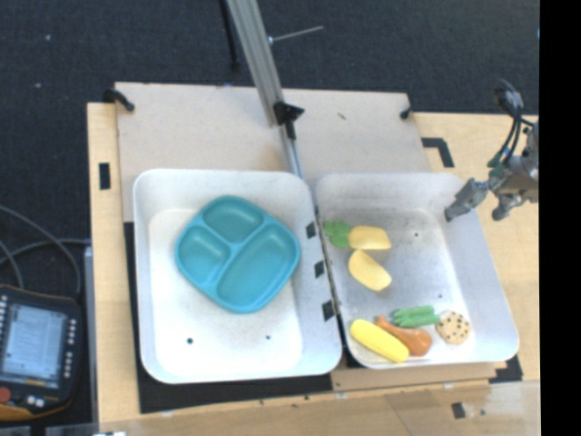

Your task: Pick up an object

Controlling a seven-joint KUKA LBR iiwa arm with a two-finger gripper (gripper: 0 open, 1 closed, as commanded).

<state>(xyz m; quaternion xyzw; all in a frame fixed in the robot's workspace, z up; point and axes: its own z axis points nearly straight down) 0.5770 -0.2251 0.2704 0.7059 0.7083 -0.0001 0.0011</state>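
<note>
The right bin [472, 271] holds several toy foods. A yellow piece [369, 238] with a green piece [337, 234] beside it lies at the bin's upper left, and another yellow piece [369, 271] sits just below. Along the front edge lie a long yellow item [379, 341], an orange carrot [410, 339], a green pod [416, 316] and a round speckled cookie [452, 327]. My gripper [482, 203] hangs over the bin's upper right rim, well apart from all the foods. Its fingers [458, 203] are spread open with nothing between them.
The left bin [163, 334] carries a blue divided plate [238, 252]. A slanted metal rail [259, 53] runs from the top down to the gap between the bins. A pendant screen [32, 339] sits off the bench at the lower left.
</note>
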